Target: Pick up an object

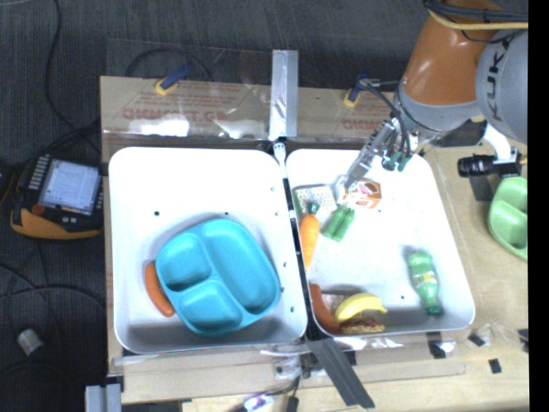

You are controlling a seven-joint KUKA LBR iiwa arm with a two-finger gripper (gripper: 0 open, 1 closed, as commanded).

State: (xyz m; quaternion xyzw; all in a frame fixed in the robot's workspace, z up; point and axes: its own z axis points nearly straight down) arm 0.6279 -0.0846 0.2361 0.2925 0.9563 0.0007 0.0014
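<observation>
The gripper [353, 178] hovers over the far part of the right bin [446, 230], just beside a small green bottle [337, 223]; I cannot tell its state. Next move, I judge: descend onto the bottle.

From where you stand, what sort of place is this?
Likely a robotics lab test bench: a grey-and-orange arm reaches over two white bins holding toy food, like a banana and carrot.

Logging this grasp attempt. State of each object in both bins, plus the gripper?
gripper: low in the right bin, over the white packet
small green bottle: lying tilted
carrot: lying against the divider
large green bottle: lying on its side
banana: lying near the front wall
blue tray: upright, left bin
sausage: lying beside the tray
</observation>
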